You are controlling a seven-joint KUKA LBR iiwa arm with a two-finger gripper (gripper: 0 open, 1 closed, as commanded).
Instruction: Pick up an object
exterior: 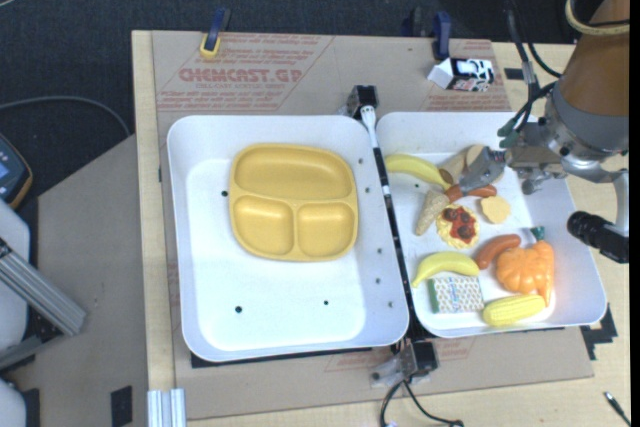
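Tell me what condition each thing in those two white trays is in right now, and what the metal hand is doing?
Yellow divided plate: lying flat in the left bin, compartments bare.
Upper banana: lying in the right bin, untouched.
Lower banana: lying loose.
Pizza slice: lying flat.
Orange pepper: resting by the corn.
Corn cob: on its side.
Gripper: low over the toy food at the right bin's upper part.

Robotics lab: clamped bench board (300, 75), white bins (200, 245), toy food (525, 267), loose cables (60, 105).
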